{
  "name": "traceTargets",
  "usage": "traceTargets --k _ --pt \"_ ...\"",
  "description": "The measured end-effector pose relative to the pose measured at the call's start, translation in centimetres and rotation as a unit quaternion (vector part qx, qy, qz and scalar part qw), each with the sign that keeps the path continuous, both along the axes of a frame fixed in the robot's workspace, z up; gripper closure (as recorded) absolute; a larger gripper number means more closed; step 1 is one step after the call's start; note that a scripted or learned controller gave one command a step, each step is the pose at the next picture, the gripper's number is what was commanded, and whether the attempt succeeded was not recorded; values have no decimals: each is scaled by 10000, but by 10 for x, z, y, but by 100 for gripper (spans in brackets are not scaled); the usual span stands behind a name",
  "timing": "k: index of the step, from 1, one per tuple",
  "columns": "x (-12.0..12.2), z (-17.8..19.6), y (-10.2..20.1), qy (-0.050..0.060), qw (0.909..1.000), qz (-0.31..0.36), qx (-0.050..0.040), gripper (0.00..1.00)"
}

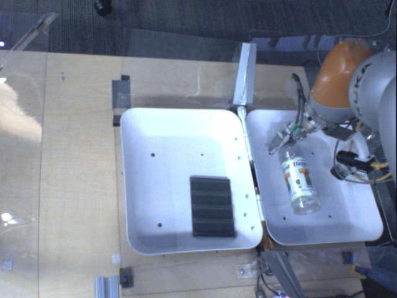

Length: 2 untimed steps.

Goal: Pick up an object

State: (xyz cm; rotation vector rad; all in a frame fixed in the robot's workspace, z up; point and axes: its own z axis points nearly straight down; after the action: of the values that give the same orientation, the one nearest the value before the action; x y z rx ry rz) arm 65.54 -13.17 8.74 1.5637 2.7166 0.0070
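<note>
A clear plastic bottle [299,183] with an orange and white label lies on its side in the right bin [347,222], its cap end pointing up the view. My gripper [280,141] hangs just above the bottle's cap end, near the bin's upper left part, with its thin fingers [275,144] pointing left and down. Nothing sits between them. A black ribbed rectangular block [212,206] lies flat in the left bin [155,166], toward its lower right.
The grey arm with its orange band [338,73] reaches in over the right bin's upper right corner. Cables [353,163] hang beside the wrist. A metal divider bar [244,73] runs up between the two bins.
</note>
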Motion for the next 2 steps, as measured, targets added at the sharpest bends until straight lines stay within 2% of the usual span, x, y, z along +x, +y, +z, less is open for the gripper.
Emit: traceTargets --k 1,2 --pt "13 0 -55 167 9998 16 109 0" --pt "17 12 -61 20 10000 18 1 100"
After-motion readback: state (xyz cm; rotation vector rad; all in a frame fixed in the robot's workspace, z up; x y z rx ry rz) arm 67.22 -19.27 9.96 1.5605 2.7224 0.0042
